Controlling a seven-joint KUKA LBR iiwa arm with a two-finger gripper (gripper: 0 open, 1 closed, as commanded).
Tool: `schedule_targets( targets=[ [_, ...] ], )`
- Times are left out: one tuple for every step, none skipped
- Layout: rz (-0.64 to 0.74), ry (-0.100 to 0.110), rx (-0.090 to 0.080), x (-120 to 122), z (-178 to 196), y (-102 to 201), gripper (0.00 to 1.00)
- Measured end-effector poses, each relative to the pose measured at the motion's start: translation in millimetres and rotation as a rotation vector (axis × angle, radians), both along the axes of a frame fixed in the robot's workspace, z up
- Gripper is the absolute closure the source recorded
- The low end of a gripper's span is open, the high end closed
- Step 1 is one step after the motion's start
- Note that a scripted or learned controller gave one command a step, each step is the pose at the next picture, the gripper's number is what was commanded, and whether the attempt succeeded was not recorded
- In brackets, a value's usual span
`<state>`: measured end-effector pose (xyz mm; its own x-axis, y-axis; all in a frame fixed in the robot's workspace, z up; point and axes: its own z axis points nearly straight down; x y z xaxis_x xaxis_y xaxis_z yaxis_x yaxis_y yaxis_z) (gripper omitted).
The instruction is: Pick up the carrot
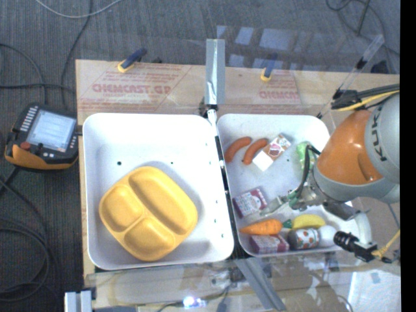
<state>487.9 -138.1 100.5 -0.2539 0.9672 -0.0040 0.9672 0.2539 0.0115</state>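
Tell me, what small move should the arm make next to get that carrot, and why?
Probably a short shift toward the left bin and the near edge. The gripper sits in the right bin just above and right of the carrot, not yet over it, with a banana close beside.

- My arm's orange band [348, 153]: glossy, smooth shell.
- Yellow tray [148, 212]: smooth plastic, slight sheen.
- White bins [104, 135]: smooth, matt plastic.
- Carrot [261, 227]: matt orange skin.
- Bench board [162, 90]: pale wood look.
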Motion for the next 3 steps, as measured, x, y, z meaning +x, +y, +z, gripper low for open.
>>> schedule_targets(
  targets=[
    [0.224, -0.001, -0.013, -0.3, -9.9, 29.0, 0.0],
    [0.173, -0.002, -0.001, 0.9, -10.4, 4.9, 0.0],
    [0.272, -0.003, -0.015, 0.3, -9.9, 13.5, 0.0]
  ],
)
